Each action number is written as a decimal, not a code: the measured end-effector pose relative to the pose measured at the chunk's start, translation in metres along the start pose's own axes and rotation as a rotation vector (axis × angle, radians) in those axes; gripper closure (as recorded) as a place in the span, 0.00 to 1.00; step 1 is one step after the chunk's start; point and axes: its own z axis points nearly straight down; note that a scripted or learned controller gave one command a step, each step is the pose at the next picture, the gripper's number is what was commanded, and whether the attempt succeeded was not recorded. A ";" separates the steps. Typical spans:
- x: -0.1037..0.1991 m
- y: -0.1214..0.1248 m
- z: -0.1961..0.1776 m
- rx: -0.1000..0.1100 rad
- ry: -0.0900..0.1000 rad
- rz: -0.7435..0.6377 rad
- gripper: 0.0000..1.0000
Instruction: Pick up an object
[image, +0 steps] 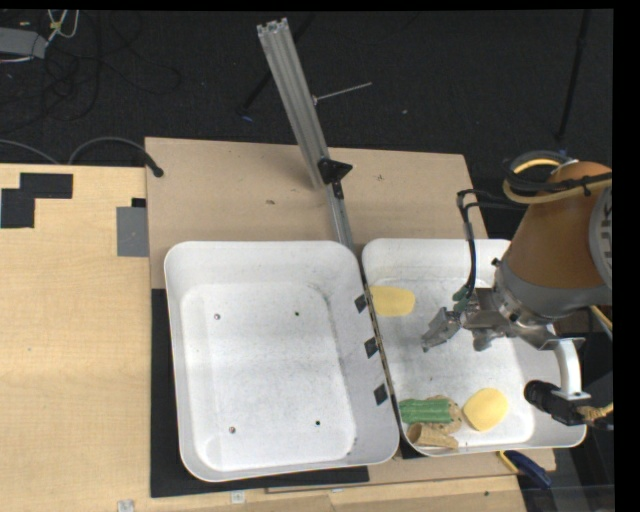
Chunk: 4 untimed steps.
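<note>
In the right bin, a pale yellow lump lies near the left wall. A round yellow piece sits at the front. Next to it lie a green object and, just in front of that, a tan crumpled one. My gripper hangs over the middle of this bin, right of the pale yellow lump and above the front group. Its fingers are spread, and nothing is between them.
The left bin adjoins the right one along a divider with black clips. A slanted metal rail rises behind the bins. The grey and orange arm covers the right bin's right side.
</note>
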 end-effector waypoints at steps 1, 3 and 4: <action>-0.008 -0.003 0.059 0.002 0.000 0.000 0.00; -0.009 -0.002 0.093 -0.007 0.001 0.006 1.00; -0.014 -0.003 0.051 -0.009 -0.002 0.003 1.00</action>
